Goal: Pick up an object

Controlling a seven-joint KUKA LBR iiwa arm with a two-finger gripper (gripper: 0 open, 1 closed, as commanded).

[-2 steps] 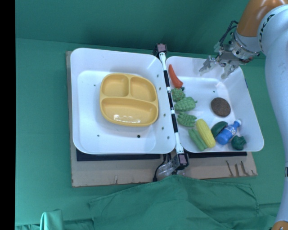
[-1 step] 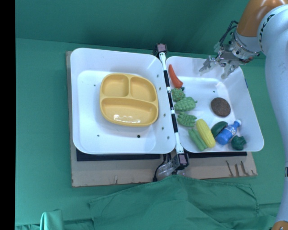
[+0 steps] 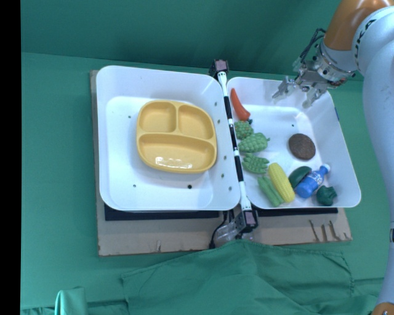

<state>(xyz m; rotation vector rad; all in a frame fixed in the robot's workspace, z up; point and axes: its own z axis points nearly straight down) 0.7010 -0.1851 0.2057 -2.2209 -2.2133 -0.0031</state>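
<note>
2 bins sit side by side. The left bin (image 3: 117, 184) holds a divided plate (image 3: 176, 136). The right bin (image 3: 345, 184) holds toy foods, mostly along its left and near sides.

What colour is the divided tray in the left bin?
Yellow-orange: the divided tray, seen in the camera view.

The arm (image 3: 374, 55) is smooth pale grey with an orange band (image 3: 351, 18) above the wrist — dark lettering marks it — ending in a silvery metal gripper (image 3: 300, 93) with thin cables.
</note>
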